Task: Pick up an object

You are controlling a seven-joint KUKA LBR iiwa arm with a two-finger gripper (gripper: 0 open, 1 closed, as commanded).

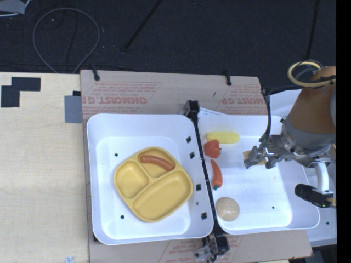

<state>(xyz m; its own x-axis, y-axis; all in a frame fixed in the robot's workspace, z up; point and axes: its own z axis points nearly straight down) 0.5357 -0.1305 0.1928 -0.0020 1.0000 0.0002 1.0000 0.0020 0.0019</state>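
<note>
The right bin (258,201) holds a yellow corn cob (222,137), a red pepper (212,149), an orange-red carrot (216,174) and a pale round bun (227,208), all along its left side. My gripper (256,158) hovers over the middle of the right bin, to the right of the pepper and apart from it. Nothing shows between its fingers. The left bin (104,147) bears a yellow divided plate (159,196) with a sausage (157,161) in its upper compartment.
A black divider (200,169) runs between the two bins. The arm's grey body (310,119) stands over the right bin's right edge. Cardboard lies under the bins; a wooden bench top spreads to the left.
</note>
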